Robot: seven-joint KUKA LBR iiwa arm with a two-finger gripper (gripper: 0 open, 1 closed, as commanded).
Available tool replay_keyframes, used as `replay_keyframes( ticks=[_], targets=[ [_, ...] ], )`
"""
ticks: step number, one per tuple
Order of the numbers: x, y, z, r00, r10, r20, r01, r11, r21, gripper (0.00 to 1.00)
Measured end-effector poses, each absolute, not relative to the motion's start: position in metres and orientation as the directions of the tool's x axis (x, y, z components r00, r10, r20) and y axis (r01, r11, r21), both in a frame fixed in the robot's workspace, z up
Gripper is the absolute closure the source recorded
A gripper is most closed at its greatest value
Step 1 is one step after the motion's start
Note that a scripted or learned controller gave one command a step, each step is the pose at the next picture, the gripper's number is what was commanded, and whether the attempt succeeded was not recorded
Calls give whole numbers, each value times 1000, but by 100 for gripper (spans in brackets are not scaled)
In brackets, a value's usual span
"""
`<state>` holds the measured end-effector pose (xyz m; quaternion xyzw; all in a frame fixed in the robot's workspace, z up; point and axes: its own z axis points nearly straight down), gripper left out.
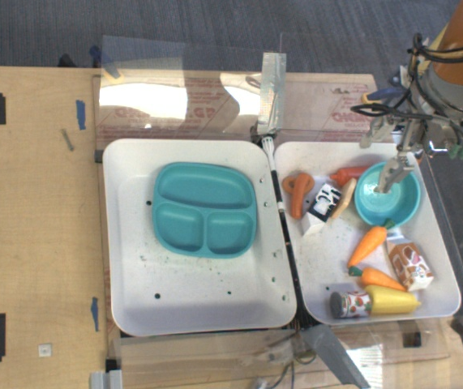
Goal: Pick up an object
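The arm (458,47) is cut off at the upper right corner, so only its orange band and a tangle of cables are visible. The gripper (387,181) reaches down into the teal bowl (387,201) at the far side of the right bin (446,298) — how its jaws stand I cannot tell, because they merge with the bowl behind them. Left of the bowl lie an orange piece (297,193), a small black-and-white packet (325,201) whose print is too small to read, and a red thing (346,174), partly hidden. Nearer lie two carrots (367,245) (381,279), a brown-and-white carton (410,266) with unreadable label, a yellow object (391,301) and a small can (351,304). The left bin (126,298) holds a teal divided plate (204,209).
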<state>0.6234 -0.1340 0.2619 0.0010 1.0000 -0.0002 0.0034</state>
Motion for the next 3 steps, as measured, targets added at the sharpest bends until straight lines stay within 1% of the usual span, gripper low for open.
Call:
replay_keyframes(
  ticks=[1,2,3],
  targets=[
    [620,-129,99,-1000,-10,-13,-10,1000,-2,0],
    [549,-184,89,-992,125,-9,125,992,4,0],
    [653,-137,88,-987,161,-8,161,987,2,0]
  ],
)
